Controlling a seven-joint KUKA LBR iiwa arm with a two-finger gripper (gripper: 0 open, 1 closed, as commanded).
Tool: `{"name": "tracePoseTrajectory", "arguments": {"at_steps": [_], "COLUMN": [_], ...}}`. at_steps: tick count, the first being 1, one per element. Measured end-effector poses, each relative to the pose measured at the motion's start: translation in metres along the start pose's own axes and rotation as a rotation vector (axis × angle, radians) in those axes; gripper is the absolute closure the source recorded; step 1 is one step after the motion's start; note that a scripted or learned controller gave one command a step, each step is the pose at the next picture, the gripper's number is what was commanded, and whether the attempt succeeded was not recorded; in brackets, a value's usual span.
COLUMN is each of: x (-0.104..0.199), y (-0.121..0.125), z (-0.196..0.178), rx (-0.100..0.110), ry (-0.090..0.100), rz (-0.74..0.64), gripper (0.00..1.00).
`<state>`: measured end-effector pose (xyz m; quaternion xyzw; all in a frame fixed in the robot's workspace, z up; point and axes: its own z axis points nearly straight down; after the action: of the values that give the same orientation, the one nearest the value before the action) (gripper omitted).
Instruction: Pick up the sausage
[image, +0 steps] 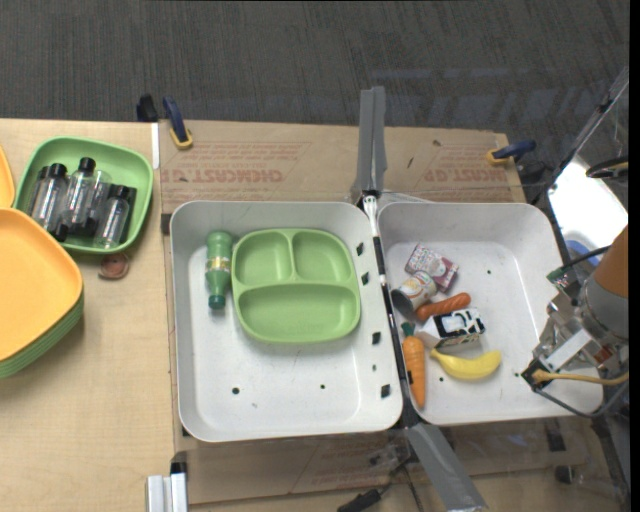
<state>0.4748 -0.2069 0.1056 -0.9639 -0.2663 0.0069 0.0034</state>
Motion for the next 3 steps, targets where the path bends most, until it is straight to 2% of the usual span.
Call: {"name": "tracePoseTrajectory", "arguments": {"at_steps": [1, 2, 3], "x": [-0.001, 0.072, 0.037], "y": [0.0, 0.034, 0.037], "z": [-0.008, 0.014, 0.014], "rx": [0.003, -0.006, -0.001], "ry": [-0.004, 0.008, 0.009], "rz": [-0.003, 0.289, 0.088], "gripper": [1.0, 1.0, 1.0]}}
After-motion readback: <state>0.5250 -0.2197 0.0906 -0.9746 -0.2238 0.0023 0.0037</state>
